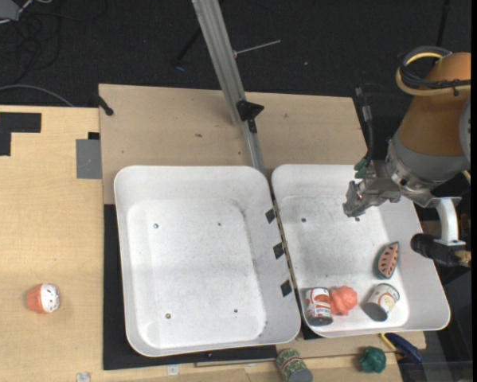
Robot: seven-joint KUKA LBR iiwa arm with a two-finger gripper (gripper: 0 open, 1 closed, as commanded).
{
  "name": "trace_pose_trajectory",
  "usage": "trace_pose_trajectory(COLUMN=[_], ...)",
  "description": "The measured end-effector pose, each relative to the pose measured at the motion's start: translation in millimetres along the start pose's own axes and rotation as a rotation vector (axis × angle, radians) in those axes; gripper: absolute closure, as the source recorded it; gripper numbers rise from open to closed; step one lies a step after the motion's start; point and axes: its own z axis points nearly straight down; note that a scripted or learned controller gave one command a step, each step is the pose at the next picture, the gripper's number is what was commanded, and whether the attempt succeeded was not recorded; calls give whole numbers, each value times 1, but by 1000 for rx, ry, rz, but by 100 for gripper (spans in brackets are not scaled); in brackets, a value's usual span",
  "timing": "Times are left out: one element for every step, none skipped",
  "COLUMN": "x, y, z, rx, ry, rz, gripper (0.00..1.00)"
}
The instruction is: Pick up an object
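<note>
- The arm (429, 134) reaches in from the right, and its pincer (356, 207) hangs over the upper middle of the right bin (318, 183)
- Nothing shows between the tips of the pincer; from this slanted view it cannot be told whether it stands wide or narrow
- The floor of the bin right under the pincer is bare, so no thing lies within its reach where it is now
- The things to choose from sit along the near edge of the right bin: a small can (318, 305) with a red and white label, an orange lump (344, 299) touching it, and a tipped cup (381, 301) near the corner
- A leaf-shaped slice (388, 260), reddish with a green rim, lies a little above the cup, near the right wall
- The left bin (192, 261) holds no thing to pick
- Outside the bins, a round orange toy (43, 298) rests on the tabletop (31, 213) far to the left; another can (291, 364) and a green lump (373, 360) lie just past the near edge
- As a judgement, the task is at its start: nothing is lifted, nothing is gripped
- What is left seems to be the whole of it: settle on one thing, travel toward the near edge, come down, close and lift
</note>
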Motion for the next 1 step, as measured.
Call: trace_pose_trajectory(x=[-1], y=[1], z=[-43], rx=[1], ry=[0], rz=[1], gripper=[100])
